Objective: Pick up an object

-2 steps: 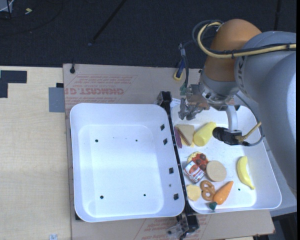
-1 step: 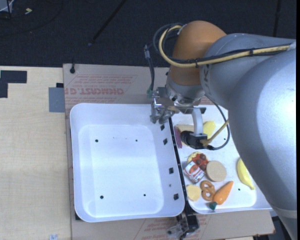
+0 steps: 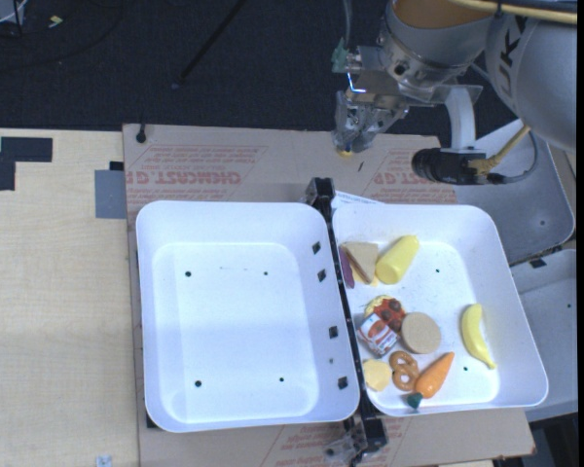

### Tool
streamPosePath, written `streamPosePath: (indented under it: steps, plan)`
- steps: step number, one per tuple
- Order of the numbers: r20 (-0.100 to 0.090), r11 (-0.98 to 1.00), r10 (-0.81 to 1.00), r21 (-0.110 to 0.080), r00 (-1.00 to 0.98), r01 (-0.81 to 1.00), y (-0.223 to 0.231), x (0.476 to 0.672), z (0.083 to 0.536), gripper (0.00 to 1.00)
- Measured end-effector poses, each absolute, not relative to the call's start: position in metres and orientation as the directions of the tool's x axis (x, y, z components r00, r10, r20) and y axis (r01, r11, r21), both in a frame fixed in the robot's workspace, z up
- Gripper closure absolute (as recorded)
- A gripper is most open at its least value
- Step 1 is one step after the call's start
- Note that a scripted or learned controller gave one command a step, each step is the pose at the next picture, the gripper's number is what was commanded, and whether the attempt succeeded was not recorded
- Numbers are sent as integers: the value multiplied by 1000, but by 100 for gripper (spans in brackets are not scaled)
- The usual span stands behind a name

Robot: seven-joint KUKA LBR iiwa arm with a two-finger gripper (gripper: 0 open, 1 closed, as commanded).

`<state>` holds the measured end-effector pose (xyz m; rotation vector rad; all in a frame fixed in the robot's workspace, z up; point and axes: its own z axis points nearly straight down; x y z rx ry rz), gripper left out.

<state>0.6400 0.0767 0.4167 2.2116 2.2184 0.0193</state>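
The gripper point(image 3: 355, 136) hangs above the right bin's point(image 3: 511, 261) far rim; its opening cannot be judged. The banana point(image 3: 476, 335) lies apart near the bin's right wall: lower squarely over its middle.

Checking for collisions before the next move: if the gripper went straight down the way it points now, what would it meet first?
Probably the brown cardboard sheet behind the bins; the gripper hangs above it, short of the right bin, though depth is unclear.

One fixed camera above the bench point(image 3: 58, 290) — looking down aslant on both bins point(image 3: 151, 261).
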Motion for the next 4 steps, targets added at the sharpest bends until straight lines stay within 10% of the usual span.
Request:
streamPosePath:
  steps: [1,2,3,4]
  plan:
    - [-1,7,1000,-18,-7,1000,161,641,257,100]
    - [-3,4,1000,-21,-4,1000,191,558,152,100]
    - [2,7,1000,-2,-7,1000,244,522,214,100]
    - [-2,1,1000,-5,-1,1000,241,523,211,0]
